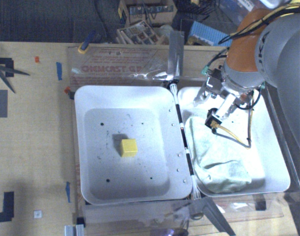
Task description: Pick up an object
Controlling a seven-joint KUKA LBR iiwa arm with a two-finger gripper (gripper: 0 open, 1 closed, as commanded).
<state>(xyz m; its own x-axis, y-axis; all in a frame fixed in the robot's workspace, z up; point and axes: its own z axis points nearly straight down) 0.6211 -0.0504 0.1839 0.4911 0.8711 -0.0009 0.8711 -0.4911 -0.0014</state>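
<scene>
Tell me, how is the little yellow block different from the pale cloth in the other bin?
The yellow block is small, solid and square-edged; the cloth is far larger, soft and crumpled. The block is bright yellow, the cloth a washed-out greenish white. The block sits near the middle of the left bin, while the cloth spreads over much of the right bin. Both lie on a white bin floor.

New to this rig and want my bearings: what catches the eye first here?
A small yellow cube sits near the middle of the left bin, bright against the white. A crumpled pale cloth lies in the right bin, toward its near end. The grey arm with its orange band hangs over that bin's far end.
</scene>
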